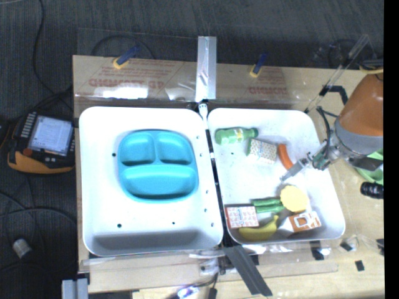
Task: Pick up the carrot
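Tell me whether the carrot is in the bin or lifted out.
In the bin. The small orange carrot lies flat on the right white bin's floor, the gripper beside it.

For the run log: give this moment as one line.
task: pick carrot | carrot: in right bin, beside box | gripper: low, just below carrot, nothing held | status: not picked

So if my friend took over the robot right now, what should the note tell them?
Gripper: low in the right white bin, just beside the small orange carrot; whether its fingers are open can't be made out.
Carrot: lying in that bin, next to a speckled packet, not lifted.
Blue divided plate: in the left white bin.
Done: arm has reached the carrot.
Left: grip it and lift.
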You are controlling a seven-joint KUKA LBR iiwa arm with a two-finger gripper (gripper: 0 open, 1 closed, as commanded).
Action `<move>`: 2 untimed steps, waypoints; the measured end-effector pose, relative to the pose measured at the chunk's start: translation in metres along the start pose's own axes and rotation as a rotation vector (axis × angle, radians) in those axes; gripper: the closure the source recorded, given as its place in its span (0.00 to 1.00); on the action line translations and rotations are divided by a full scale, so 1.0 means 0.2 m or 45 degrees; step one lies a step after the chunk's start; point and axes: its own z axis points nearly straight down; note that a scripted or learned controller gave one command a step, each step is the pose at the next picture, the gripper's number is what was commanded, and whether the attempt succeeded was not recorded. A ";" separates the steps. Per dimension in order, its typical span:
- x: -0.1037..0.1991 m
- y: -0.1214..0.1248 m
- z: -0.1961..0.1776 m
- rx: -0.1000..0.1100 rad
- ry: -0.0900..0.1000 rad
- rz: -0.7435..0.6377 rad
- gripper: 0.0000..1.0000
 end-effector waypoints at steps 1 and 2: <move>0.09 -0.18 -0.54 -0.002 -0.003 0.040 0.00; -0.07 0.13 -0.71 -0.003 -0.003 0.114 0.00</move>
